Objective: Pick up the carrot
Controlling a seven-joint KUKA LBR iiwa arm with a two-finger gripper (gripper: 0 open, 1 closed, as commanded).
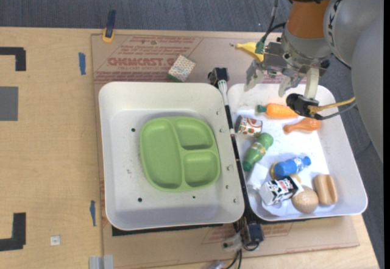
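Toward the bench's (49,158) left edge sit black square markings and strips of blue tape, with a small patterned cube (181,68) on the cardboard sheet just beyond the far rim of the left bin (116,109). That bin carries one green divided plate (180,153), three compartments, lying flat near its middle. Between the two bins runs a dark clamp strip.

Along the near-left part of the right bin (350,170) lie one small can (248,125) with a red and white label, one green bottle (257,150) tilted, one blue bottle (290,166), one black-and-white carton (280,190), one tan egg-like ball (305,200) and one hot dog bun (326,189) in the near-right corner. Toward the bin's far side rests the carrot (282,111), lying crosswise with its green end pointing left, and just right of it one pale orange drumstick-shaped piece (303,126). A yellow banana-like piece (248,48) sits beyond the far rim.

From the right edge the grey arm with its orange band bends down over the far side of the right bin. The gripper (278,82) hangs above the carrot, fingers spread apart and pointing down, nothing between them; one finger (253,77) sits left of the carrot's green end and the other is roughly over its body.
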